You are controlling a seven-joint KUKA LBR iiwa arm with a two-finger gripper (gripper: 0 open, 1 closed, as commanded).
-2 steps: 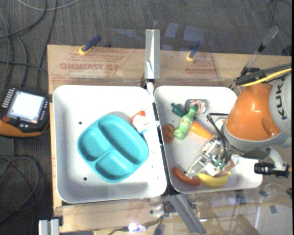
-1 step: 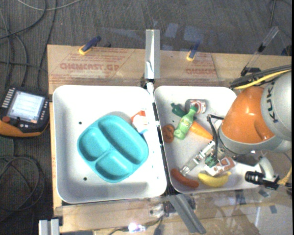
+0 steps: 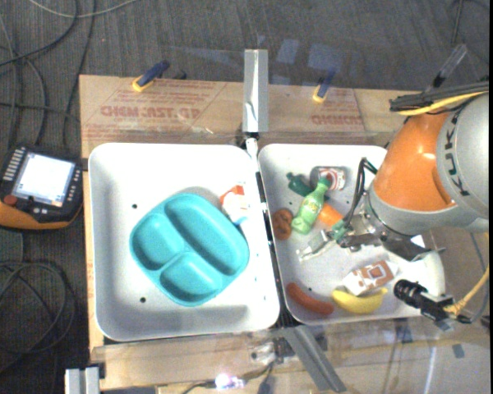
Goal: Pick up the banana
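Two white bins [image 3: 107, 245] are being viewed; the gripper [image 3: 329, 238], its state indiscernible, is being positioned above the untouched banana [image 3: 360, 302], needing descent.

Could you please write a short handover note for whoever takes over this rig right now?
Gripper: over the middle of the right bin, above the toys; whether it is open or shut cannot be told, and nothing is seen held.
Banana: lying near the right bin's front edge, beside the hot dog and under a small carton.
Left bin: holds the teal divided plate.
Done: nothing yet; the banana is not lifted.
Left: move toward the front edge, grasp the banana, lift.
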